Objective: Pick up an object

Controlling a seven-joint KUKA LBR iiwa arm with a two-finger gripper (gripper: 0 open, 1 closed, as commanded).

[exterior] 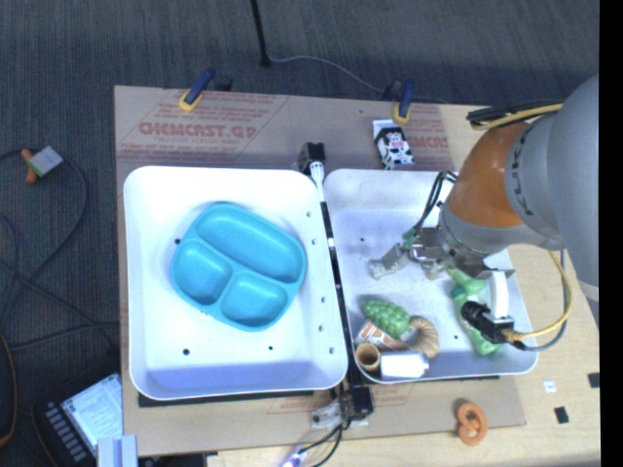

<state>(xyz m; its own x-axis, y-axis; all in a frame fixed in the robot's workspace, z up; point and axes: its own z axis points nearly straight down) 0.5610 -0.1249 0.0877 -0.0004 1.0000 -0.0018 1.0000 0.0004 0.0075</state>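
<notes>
My gripper (387, 261) hangs low over the middle of the right bin (370, 197), reaching in from the right above bare white floor. Nothing shows between its tips. Near the bin's front lie a bumpy green toy (386, 316), a curled brown piece (423, 334), a white cylinder (402, 365) and a tan cup (367, 357). A smooth green toy (466, 285) lies on the right side, partly hidden under the wrist. The bumpy green toy is a short way in front of the gripper, apart from it.
The left bin (156, 348) holds a blue divided plate (239, 265). A black-and-white marker (314, 161) lies at the back between the bins. A small cow-patterned item (393, 146) sits behind the right bin. An orange ring (471, 420) lies on the bench in front.
</notes>
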